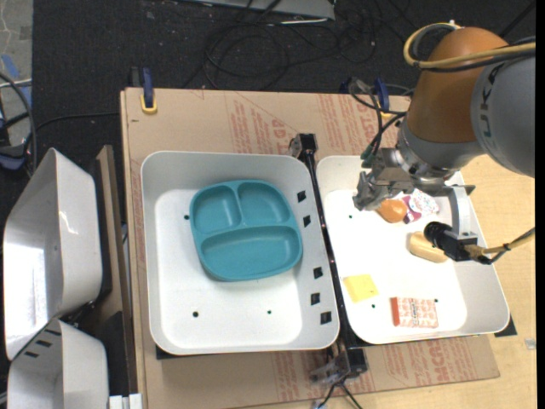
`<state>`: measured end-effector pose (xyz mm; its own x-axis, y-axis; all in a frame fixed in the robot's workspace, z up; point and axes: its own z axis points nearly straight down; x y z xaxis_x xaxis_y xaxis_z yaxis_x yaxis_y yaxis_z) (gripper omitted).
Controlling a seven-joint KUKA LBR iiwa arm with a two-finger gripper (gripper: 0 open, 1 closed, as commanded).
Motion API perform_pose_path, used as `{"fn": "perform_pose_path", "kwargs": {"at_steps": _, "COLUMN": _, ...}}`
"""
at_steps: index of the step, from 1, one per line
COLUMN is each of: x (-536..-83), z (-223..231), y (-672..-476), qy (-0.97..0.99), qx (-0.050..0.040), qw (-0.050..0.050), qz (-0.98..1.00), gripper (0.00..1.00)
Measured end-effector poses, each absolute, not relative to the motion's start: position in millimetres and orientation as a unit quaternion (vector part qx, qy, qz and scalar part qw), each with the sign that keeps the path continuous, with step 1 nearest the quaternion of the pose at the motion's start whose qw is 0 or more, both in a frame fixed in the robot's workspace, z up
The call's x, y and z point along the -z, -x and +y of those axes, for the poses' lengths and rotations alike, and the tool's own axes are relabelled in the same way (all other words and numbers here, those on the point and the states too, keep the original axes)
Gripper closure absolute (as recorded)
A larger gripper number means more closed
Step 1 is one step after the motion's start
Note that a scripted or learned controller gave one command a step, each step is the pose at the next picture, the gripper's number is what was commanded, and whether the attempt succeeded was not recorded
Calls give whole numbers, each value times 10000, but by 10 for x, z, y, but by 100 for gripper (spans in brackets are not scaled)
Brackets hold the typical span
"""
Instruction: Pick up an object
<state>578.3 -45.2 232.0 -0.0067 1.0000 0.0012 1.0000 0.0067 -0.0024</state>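
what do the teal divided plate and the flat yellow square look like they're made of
Teal divided plate: probably moulded plastic, smooth with a faint sheen; one even colour and rounded ridges between its three compartments. Flat yellow square: matte with no shine, perhaps paper or thin foam; too small to tell which.

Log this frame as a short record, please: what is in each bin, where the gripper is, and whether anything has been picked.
left bin: teal divided plate
right bin: orange item, pale wrapper, tan block, yellow square, red-and-white packet
gripper: low over the far left part of the right bin, right beside the orange item
picked: cannot tell; no item is seen lifted off the bin floor
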Motion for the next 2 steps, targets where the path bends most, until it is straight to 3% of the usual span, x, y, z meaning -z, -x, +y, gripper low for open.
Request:
{"fn": "perform_pose_path", "kwargs": {"at_steps": 1, "x": -2382, "z": 122, "y": -5611, "qy": 7041, "qx": 0, "qw": 13, "qz": -7101, "gripper": 100}}
{"fn": "perform_pose_path", "kwargs": {"at_steps": 2, "x": -2277, "z": 726, "y": -5571, "qy": 7040, "qx": -4, "qw": 12, "qz": -7102, "gripper": 100}}
